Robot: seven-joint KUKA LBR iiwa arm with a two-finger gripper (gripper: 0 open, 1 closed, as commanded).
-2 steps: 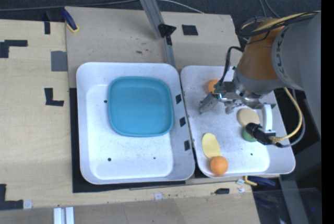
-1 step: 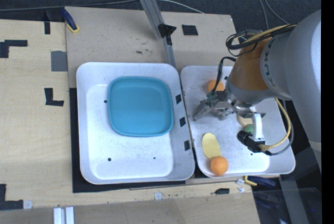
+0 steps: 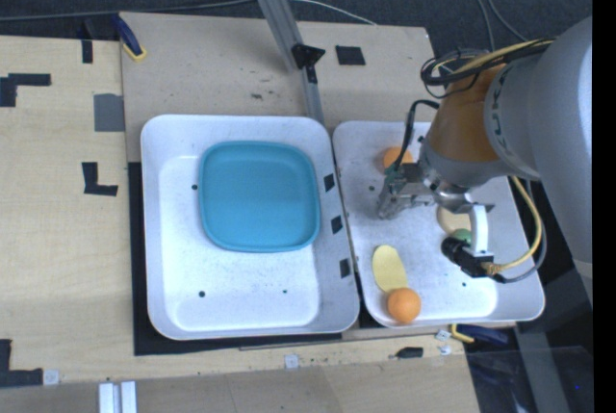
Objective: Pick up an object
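Observation:
My gripper [image 3: 389, 201] hangs low over the left part of the right bin [image 3: 510, 305], above bare bin floor. Just behind it, an orange object [image 3: 393, 157] is partly hidden by the wrist. A pale yellow, flat piece [image 3: 387, 266] lies toward the front of the same bin, and an orange ball [image 3: 404, 305] rests right in front of it. A pale round object [image 3: 453, 217] peeks out from under the arm to the gripper's right. I see nothing held in the gripper.
A square blue plate [image 3: 259, 195] lies in the left bin [image 3: 173, 305]. The bins' shared rim [image 3: 343, 209] runs just left of the gripper. A slanted metal pole [image 3: 279, 7] rises behind the bins. Cables [image 3: 510, 257] loop around the wrist.

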